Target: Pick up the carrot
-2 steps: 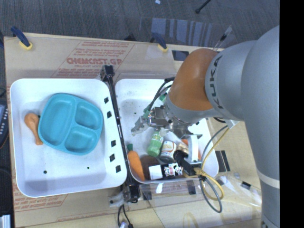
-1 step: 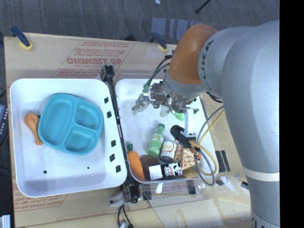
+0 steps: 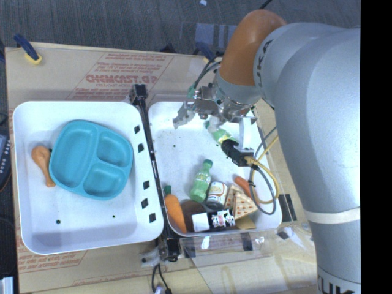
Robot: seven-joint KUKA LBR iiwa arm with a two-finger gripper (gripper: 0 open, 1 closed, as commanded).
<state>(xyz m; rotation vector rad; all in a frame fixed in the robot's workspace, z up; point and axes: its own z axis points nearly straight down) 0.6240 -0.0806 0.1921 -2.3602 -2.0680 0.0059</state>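
the tool (image 3: 195,110) is hovering over the right bin's (image 3: 160,141) far end; whether it is open cannot be told. the carrot (image 3: 174,211) is lying at the near-left corner, crowded by a green bottle (image 3: 201,181), risking a wrong or glancing grab.

Two shallow white plastic bins (image 3: 27,164) (image 3: 168,130) hold one blue three-compartment plate (image 3: 90,158), one tan drumstick-shaped toy (image 3: 43,163), one orange carrot (image 3: 175,212), one green bottle (image 3: 201,180), one small tin can (image 3: 217,193) and one pizza-slice toy (image 3: 242,204).
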